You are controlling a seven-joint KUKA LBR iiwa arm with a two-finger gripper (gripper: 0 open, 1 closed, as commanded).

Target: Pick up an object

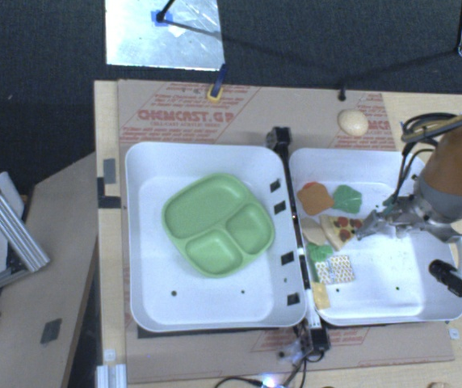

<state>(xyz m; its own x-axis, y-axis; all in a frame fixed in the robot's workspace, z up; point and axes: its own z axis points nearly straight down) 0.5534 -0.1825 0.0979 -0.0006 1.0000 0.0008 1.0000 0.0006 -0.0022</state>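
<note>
- Bench (110,217) carries 2 shallow white bins side by side, on a dark floor.
- Left bin (150,297) holds a green divided tray (217,225), nothing else in it that I can make out.
- Right bin (392,289) has the pickable stuff, bunched on its left side: orange piece (315,198), green piece (347,197), a small checkered item (335,268), a few more bits between them, too small to name.
- Arm (455,176) is in over the right bin; gripper (370,226) sits low, tip just beside the cluster.
- Cannot tell how the tool is set from this angle. Nothing visibly held.
- Judgement: approach/descent step, grasp not made.
- Next move calls for settling on 1 item, centring over it, then closing and lifting straight. Clutter is tight, so a neighbour could get nudged.
</note>
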